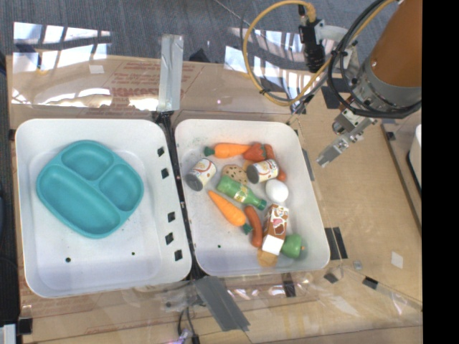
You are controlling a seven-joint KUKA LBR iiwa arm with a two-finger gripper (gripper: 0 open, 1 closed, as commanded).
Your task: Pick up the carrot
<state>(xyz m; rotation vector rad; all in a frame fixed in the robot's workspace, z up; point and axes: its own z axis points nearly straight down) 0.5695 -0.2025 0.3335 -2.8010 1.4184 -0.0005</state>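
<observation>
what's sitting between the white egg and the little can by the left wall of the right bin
In the camera view, a green bottle lies tilted between the white egg and the can, with a speckled cookie just above it.

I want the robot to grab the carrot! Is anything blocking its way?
Nothing sits on top of the carrot, so it looks reachable from above. The gripper hangs outside the bin's right wall. A green bottle lies close beside the carrot and might get bumped.

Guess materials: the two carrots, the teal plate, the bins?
Carrots: likely moulded plastic or painted wood, uniform orange, slight sheen. Teal plate: smooth plastic or silicone, soft matte glare. Bins: thin white plastic, rounded formed rims.
</observation>
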